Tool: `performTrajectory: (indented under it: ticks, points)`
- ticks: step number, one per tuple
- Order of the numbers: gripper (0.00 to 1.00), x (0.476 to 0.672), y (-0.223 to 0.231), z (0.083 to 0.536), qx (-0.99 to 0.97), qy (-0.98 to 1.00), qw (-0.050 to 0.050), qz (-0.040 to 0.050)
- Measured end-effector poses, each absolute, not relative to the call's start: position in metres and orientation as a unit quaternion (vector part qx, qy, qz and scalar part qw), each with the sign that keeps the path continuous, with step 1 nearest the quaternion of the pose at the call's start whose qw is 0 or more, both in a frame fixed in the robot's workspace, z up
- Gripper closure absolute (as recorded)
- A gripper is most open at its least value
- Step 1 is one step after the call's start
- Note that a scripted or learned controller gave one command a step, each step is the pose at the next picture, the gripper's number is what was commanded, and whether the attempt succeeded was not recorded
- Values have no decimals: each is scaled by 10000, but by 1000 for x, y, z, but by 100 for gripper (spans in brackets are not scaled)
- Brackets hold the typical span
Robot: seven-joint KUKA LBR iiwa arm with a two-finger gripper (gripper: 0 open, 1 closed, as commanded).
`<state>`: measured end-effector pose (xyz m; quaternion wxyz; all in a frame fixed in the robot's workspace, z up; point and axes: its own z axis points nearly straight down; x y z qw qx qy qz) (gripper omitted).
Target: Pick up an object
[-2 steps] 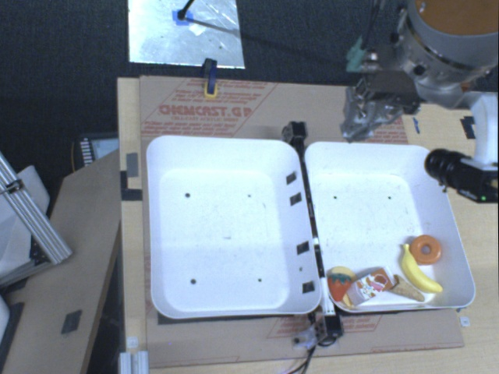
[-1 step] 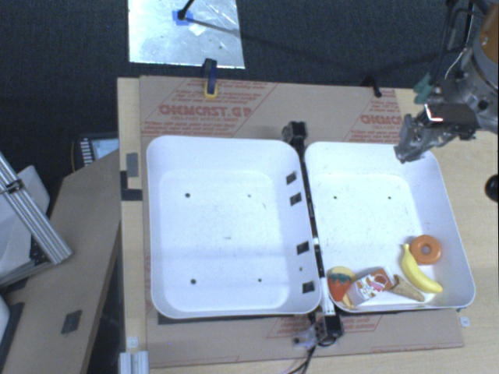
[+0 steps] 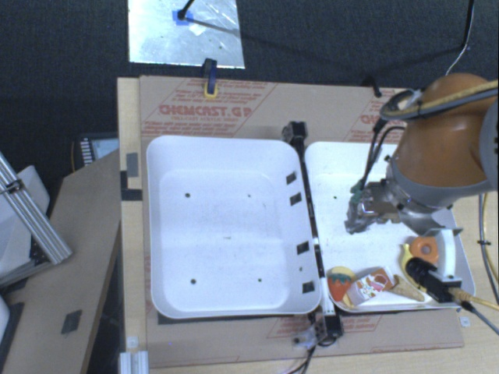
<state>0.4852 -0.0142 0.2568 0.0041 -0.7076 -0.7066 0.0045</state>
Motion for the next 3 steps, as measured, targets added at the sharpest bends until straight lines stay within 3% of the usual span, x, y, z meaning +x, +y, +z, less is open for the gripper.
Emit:
performTrajectory:
  ticks: [1,2,3]
  points:
    - [100,555,-21,184,-7071,-7071,-3,3]
    - [100,606,-10,185,-7050,-7092,-21,-21]
    - [100,572,-3,382,-7049,-7092,-66,-72]
